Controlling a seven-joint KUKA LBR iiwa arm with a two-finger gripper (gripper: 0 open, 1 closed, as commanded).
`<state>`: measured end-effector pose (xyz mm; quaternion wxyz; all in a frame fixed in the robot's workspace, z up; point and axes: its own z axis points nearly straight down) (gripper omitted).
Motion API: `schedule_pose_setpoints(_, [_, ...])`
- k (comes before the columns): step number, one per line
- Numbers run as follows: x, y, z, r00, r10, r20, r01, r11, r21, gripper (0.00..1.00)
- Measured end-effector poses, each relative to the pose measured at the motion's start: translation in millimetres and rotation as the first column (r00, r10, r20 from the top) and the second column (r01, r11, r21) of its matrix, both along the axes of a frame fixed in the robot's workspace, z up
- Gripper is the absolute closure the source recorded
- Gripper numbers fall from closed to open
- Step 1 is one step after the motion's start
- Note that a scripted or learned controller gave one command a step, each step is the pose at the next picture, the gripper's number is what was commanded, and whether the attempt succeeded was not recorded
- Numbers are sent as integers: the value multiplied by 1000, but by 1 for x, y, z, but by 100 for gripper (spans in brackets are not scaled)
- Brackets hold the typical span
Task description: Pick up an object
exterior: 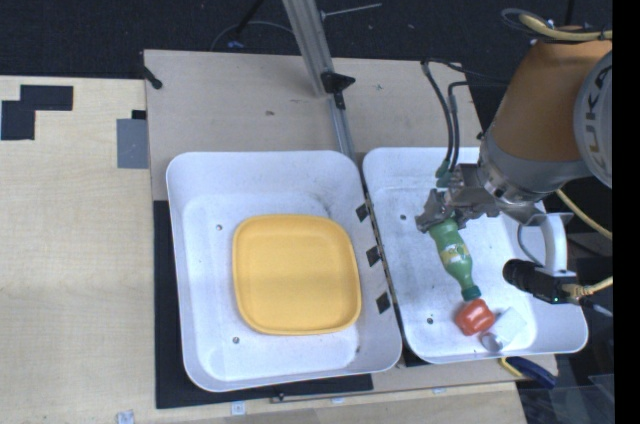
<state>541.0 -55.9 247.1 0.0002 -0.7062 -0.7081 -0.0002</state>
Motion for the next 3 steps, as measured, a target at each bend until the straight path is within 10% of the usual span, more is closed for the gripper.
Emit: schedule_pose_setpoints(3, [58,129,-8,1000,-1,-1,1,1000,0,100])
